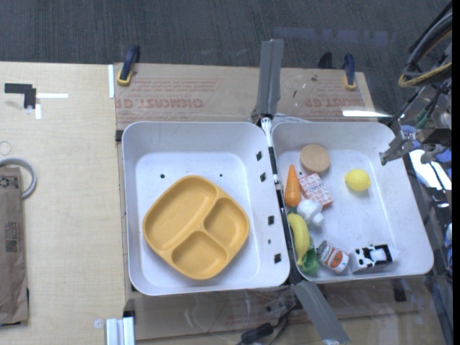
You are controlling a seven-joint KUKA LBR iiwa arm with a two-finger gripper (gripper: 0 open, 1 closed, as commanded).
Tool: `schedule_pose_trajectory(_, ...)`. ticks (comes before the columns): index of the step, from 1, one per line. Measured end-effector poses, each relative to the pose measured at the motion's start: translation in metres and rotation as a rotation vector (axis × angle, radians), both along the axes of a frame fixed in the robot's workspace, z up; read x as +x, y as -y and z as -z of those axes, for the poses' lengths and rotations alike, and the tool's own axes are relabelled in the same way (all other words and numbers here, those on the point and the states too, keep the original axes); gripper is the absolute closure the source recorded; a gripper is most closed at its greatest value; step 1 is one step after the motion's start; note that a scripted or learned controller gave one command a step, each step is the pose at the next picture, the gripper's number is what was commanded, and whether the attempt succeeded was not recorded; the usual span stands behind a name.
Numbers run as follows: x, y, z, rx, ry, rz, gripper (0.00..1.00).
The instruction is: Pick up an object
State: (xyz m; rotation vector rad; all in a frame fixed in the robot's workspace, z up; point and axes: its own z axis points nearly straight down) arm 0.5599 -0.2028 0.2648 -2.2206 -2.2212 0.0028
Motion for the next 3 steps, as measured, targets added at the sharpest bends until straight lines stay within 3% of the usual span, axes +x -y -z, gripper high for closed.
schedule_pose_trajectory(1, 0.039, -0.027, 0.081, -0.001, 0.000, -0.060, 0.00)
schedule_pose_trajectory(2, 0.062, 0.006, 0.172, -0.001, 0.003, -0.126, 0.00)
schedule_pose_trajectory(3, 0.063, 0.006, 0.162, -0.003, 0.006, -0.127, 1.00)
